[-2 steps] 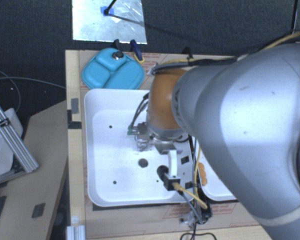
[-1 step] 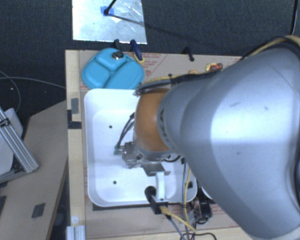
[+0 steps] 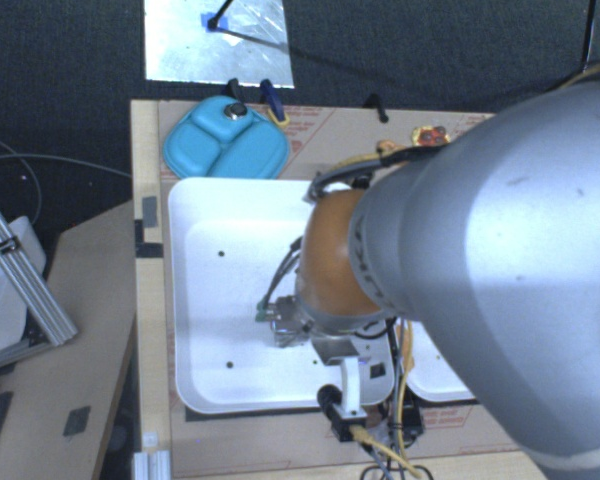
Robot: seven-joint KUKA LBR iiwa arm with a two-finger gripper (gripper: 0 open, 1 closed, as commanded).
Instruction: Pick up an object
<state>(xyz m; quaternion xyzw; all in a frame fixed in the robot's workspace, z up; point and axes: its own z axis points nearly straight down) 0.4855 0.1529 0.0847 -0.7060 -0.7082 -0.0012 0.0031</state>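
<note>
a light blue plastic divided tray point(image 3: 226, 140) with a small grey knob on top is lying on the bench just beyond the left white bin point(image 3: 205, 268). the grey arm point(image 3: 460, 268) is reaching over that bin, hiding its gripper's state.

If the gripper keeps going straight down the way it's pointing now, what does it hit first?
Most likely the bare white floor of the left bin. The gripper points down into that bin, and nothing shows beneath it, though the wrist hides part of the floor and depth is unclear.
</note>
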